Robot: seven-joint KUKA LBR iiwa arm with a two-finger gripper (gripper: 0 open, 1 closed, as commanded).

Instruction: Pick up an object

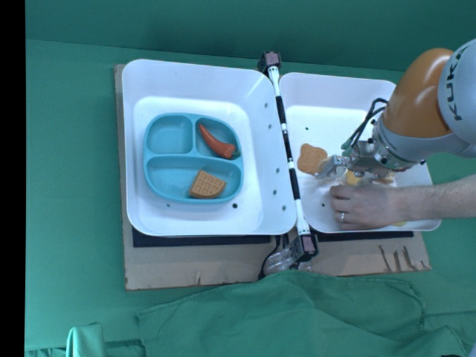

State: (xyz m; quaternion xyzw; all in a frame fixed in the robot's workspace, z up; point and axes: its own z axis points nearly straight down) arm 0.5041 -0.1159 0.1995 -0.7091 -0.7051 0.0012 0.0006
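My gripper (351, 166) hangs low over the middle of the right bin (327, 95), reaching in from the right. A small yellow object (352, 178) lies just under it, partly hidden by the gripper and by a hand. A tan bear-shaped piece (311, 158) lies on the bin floor just left of the gripper, apart from it. In the left bin (186, 80) a teal divided plate (167, 171) holds an orange-red pepper-like piece (216, 142) in its upper right compartment and a waffle piece (207, 185) in its lower compartment.
A person's hand (364, 205) with a ring rests inside the right bin just in front of the gripper, forearm leading off to the right. A black-and-white bar (286, 147) divides the bins. Green cloth (297, 318) is bunched along the front.
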